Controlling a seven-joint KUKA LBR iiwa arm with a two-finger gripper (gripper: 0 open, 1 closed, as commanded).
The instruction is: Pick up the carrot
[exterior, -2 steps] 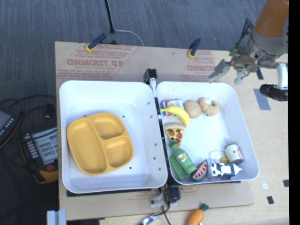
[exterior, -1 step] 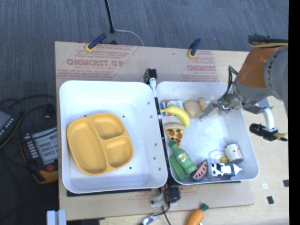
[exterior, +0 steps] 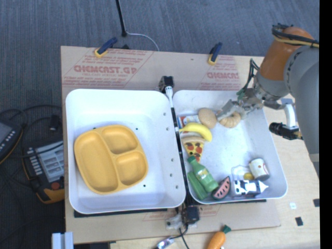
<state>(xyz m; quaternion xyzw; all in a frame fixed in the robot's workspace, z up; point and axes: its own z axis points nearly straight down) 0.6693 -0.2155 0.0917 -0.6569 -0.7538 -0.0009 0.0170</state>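
Item one, your target: the carrot (exterior: 217,239), orange with a green top, lies outside both bins on the bench board at the bottom edge of the view, below the right bin (exterior: 275,162).

Item two, the gripper (exterior: 226,109): it reaches in from the right over the upper part of the right bin, its tip just beside a tan croissant-like pastry (exterior: 231,120) and near a tan potato-like piece (exterior: 207,117). You cannot tell from here whether it is spread or closed. It is well apart from the carrot.

Item three, right bin contents: a banana (exterior: 199,130) above a pizza slice (exterior: 193,146) along the left wall; a green bottle (exterior: 201,176) at the lower left; a watermelon slice (exterior: 222,188) beside it; a black-and-white carton (exterior: 248,187) and a small can (exterior: 258,167) at the lower right.

Item four, left bin (exterior: 98,100): you have a yellow three-compartment plate (exterior: 110,156) lying in it, toward the left side.
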